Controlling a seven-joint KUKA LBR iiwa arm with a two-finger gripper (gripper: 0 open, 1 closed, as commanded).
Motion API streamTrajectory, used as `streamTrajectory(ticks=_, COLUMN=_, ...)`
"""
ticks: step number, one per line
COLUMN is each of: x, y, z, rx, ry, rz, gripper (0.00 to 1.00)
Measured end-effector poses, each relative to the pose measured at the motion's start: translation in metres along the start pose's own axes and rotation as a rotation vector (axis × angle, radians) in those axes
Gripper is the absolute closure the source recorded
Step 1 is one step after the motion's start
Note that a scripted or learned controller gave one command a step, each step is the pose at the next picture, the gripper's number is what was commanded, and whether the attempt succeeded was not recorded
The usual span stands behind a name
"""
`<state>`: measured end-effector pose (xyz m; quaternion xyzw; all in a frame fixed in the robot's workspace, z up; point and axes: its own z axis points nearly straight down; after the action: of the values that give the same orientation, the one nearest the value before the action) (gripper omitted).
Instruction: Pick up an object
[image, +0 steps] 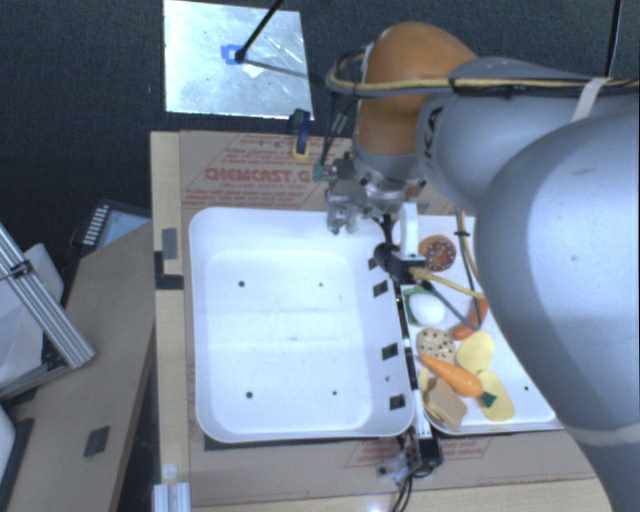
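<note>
While the arm (520, 200) reaches in over the two bins, its gripper (345, 215) is seen at the far rim of the bench, near the divider between them; whether anything is clamped in it cannot be told from this slant. Nothing is seen beneath it but bare white plastic. Just beyond the gripper, toward the near side, the right-hand bin (530, 405) is partly hidden by the arm's grey bulk. Objects to be picked are gathered there, well below the gripper in the picture: a round brown biscuit (437, 252) nearest, then a white egg-like ball (430, 311), a spotted cookie (434, 343), a yellow lemon-like piece (476, 350), an orange carrot (453, 377) and a tan block (446, 407) at the near edge. To the gripper's other side the left-hand bin (215, 400) is spread out. No object is judged to be held, so the approach is taken as the step in hand. It would be done best if one piece standing apart from its neighbours were chosen, the gripper centred squarely above it, and the descent kept clear of the black clips (389, 351) along the divider, since the crowded pile could be nudged aside.
</note>
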<state>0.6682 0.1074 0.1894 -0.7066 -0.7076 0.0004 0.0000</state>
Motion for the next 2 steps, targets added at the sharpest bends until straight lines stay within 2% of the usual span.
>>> streamTrajectory(ticks=1, x=0.071, y=0.001, z=-0.068, rx=-0.009, ry=0.006, rz=-0.009, gripper=1.0)
streamTrajectory(ticks=2, x=0.06, y=-0.045, z=-0.011, rx=0.005, ry=0.0, rz=0.002, gripper=1.0)
